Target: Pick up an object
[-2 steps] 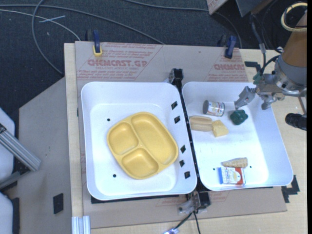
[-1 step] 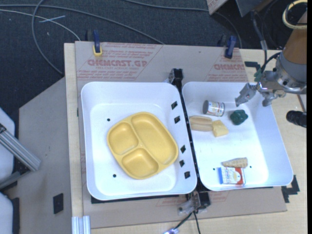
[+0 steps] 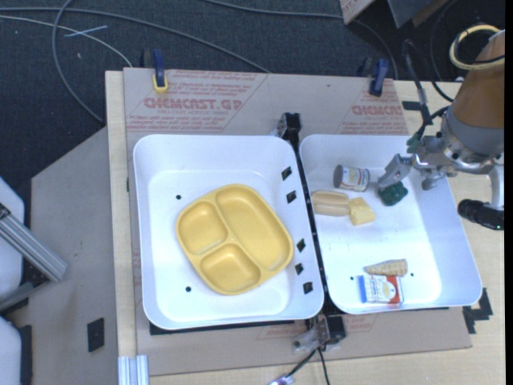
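My gripper (image 3: 413, 173) hangs over the far part of the right bin (image 3: 449, 239), open, with nothing between its two spread fingers. A small dark green object (image 3: 393, 193) lies just below the left finger (image 3: 394, 168), close to its tip. Left of it a small grey jar (image 3: 351, 177) lies on its side. A pale yellow, banana-like piece (image 3: 341, 206) rests near the bin's left wall. At the near edge sits a small red, white and blue box (image 3: 378, 290) with a tan piece (image 3: 387, 268) against its top.
The left bin (image 3: 156, 175) holds a yellow divided plate (image 3: 233, 237). A black divider with clips (image 3: 300, 215) runs between the bins. The arm's grey and orange wrist (image 3: 479, 103) stands above the right bin's far right corner.
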{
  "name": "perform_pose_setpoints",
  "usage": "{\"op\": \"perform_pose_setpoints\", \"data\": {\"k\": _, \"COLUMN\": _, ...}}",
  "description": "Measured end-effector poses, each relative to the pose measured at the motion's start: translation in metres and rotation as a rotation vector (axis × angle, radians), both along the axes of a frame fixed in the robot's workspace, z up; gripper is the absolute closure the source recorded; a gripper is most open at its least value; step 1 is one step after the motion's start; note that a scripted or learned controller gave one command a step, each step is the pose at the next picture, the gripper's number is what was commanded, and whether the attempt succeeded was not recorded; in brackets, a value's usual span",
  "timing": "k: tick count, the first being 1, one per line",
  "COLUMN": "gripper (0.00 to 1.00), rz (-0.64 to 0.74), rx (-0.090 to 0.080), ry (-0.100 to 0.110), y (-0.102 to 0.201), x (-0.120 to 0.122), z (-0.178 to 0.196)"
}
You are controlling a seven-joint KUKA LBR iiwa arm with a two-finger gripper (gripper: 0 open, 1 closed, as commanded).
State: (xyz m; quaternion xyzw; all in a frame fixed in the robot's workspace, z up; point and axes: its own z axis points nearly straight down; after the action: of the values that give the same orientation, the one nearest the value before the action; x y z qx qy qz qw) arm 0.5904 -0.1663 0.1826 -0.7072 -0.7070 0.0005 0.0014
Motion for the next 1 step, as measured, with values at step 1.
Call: {"op": "perform_pose_setpoints", "data": {"k": 1, "gripper": 0.00, "rz": 0.000, "rx": 0.000, "ry": 0.000, "y": -0.0036, "x": 0.0063, "z": -0.0438}}
